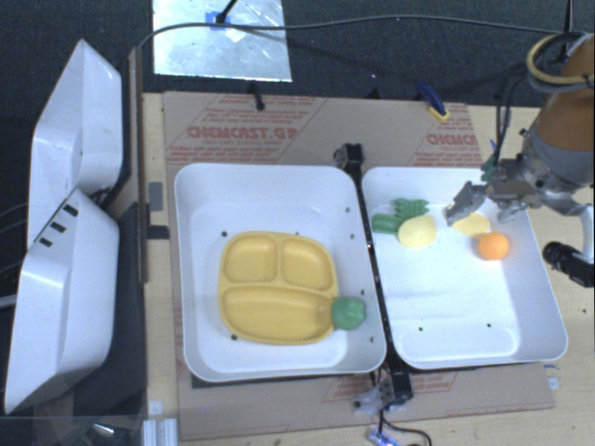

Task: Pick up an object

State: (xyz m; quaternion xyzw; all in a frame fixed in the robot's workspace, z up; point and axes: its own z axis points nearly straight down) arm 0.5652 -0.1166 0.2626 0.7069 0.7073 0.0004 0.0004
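- Worktop (pixel 279 124) carries two shallow white bins side by side, on a sheet of printed cardboard.
- Left bin (pixel 200 249): yellow divided tray (pixel 274 286) lying flat near the middle; a green round object (pixel 349 312) touches the tray's lower right corner.
- Right bin (pixel 465 323): objects clustered along the upper part. A green leafy piece (pixel 400 212) sits next to the divider, a pale yellow rounded object (pixel 417 232) just beside it at lower right.
- A small yellow piece (pixel 472 224) lies right of that, with an orange ball (pixel 493 245) just beside it at lower right.
- Arm reaches in from the right, orange band (pixel 567 124) visible above the wrist.
- Hand (pixel 483 207) sits low over the upper right bin, directly above the small yellow piece. Two fingers appear splayed apart, one tip (pixel 458 214) to the left of the piece, the other to the right.
- Nothing seen clamped between the fingers; the small yellow piece rests on the bin floor.
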